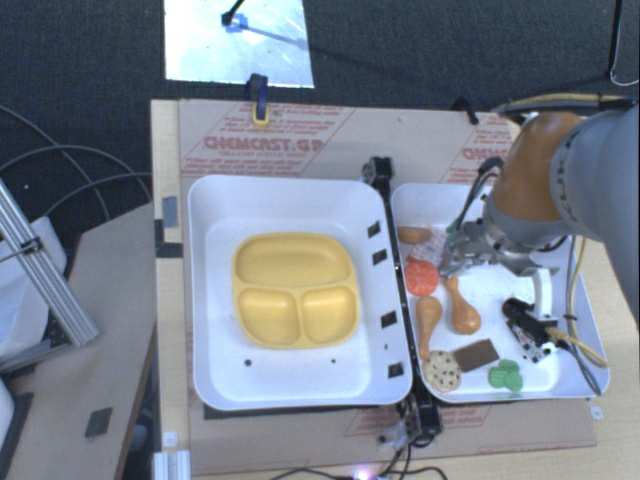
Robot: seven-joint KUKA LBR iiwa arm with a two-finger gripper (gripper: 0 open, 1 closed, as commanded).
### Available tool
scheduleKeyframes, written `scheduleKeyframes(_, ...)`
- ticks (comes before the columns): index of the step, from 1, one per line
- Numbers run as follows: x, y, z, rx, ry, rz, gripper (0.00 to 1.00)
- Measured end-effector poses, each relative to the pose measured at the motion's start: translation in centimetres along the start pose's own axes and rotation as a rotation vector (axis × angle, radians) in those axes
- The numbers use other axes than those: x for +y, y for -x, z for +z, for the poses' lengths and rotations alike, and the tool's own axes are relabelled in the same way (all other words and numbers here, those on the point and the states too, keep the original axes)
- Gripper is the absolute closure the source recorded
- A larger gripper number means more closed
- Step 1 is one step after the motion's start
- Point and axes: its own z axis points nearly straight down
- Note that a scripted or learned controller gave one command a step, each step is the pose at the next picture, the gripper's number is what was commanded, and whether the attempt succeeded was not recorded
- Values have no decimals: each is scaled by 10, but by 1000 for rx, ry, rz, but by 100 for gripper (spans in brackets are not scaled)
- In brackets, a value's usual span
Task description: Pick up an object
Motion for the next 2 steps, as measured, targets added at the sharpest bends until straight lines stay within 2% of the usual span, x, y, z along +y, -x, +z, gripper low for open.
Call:
scheduleKeyframes(1, -112, -10, 0, -3, -5, 12, 100)
scheduleKeyframes(2, -108, -10, -11, -5, 5, 10, 100)
